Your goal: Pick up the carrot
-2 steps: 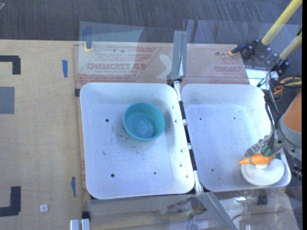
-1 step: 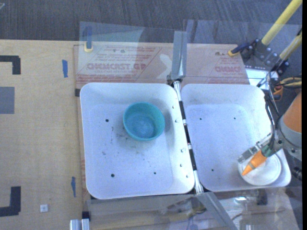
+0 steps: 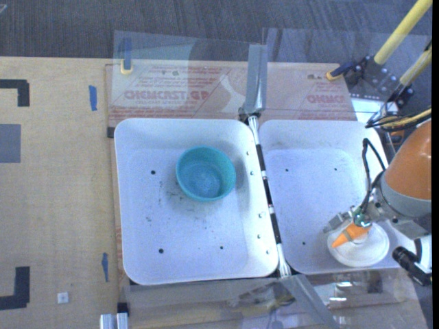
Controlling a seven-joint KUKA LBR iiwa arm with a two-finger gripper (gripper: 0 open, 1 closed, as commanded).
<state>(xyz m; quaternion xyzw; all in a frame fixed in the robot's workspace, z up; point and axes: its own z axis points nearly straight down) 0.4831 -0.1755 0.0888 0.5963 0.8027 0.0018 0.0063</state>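
Here, fingers [image 3: 358, 219] touch the carrot [image 3: 348, 235].

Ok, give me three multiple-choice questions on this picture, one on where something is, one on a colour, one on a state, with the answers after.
1. Where is the carrot?
A. in the left bin
B. on the white plate in the right bin
C. inside the bowl

2. What colour is the bowl?
A. red
B. yellow
C. teal

3. How does the bowl stand?
A. upright, mouth up
B. flipped over
C. stacked on the plate

Answers:
1 B, the orange carrot lies on the plate at the right bin's near right corner, under the pincer.
2 C, its rim and inside are blue-green.
3 A, you look down into its open hollow in the left bin.
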